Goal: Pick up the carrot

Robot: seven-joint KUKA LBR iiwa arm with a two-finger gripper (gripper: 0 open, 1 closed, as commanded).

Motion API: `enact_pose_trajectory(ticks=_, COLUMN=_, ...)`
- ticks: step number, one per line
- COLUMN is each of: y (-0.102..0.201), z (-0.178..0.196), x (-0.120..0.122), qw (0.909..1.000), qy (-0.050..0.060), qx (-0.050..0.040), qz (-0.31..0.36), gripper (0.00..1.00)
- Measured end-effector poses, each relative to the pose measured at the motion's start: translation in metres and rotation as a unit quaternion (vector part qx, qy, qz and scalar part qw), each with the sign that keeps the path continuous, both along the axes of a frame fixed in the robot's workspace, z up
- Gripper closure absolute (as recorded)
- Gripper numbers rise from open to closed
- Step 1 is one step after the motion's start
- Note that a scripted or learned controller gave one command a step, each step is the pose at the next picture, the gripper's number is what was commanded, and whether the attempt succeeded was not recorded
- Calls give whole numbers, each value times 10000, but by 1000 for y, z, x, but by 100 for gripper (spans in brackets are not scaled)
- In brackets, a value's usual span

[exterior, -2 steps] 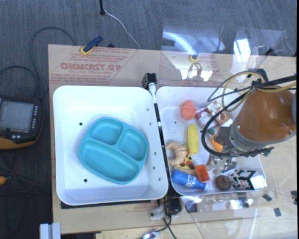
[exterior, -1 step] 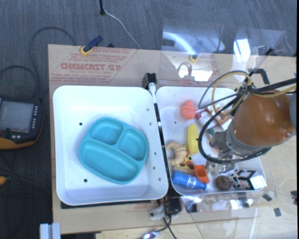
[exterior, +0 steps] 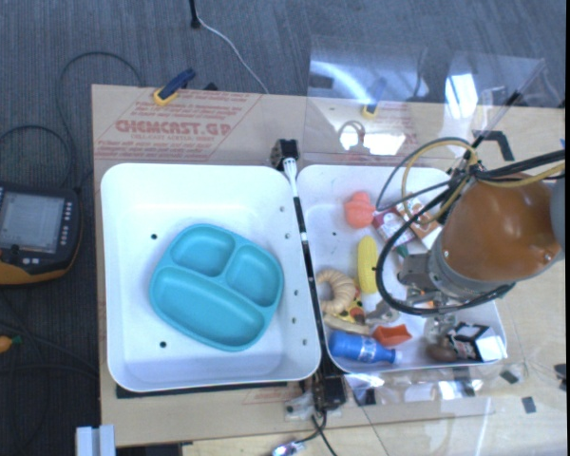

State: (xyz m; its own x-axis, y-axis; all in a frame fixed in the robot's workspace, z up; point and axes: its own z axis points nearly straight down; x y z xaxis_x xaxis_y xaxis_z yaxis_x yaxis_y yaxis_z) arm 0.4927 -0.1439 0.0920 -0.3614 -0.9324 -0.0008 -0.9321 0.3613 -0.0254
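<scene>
Here the grey arm with its orange band reaches in from the three o'clock side and hangs over the right white bin, its cables looping across the bin's middle. The tool points down near the bin's five o'clock corner, just above a dark brown object and a black-and-white item; whether it is open or closed cannot be told from this angle, and nothing is seen gripped in it. The carrot, a small orange-red piece, lies on the bin floor toward six o'clock, just to the nine o'clock side of the tool and apart from it. Below it, touching the bin's lower wall, lies a blue bottle. At the carrot's ten o'clock sit a tan twisted pastry-like toy and an upright-lying yellow banana-shaped piece, and further toward twelve o'clock rests a pink-orange rounded object. The left white bin holds a teal divided plate with three compartments. On the floor at nine o'clock, beyond the bench, rests a control pendant.
</scene>
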Motion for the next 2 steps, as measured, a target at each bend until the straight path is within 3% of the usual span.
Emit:
enact_pose_trajectory(ticks=1, y=-33, z=3, x=9, qw=9991, qy=-88, qx=123, qz=390, gripper=0)
enact_pose_trajectory(ticks=2, y=-39, z=9, x=7, qw=9993, qy=-32, qx=81, qz=358, gripper=100)
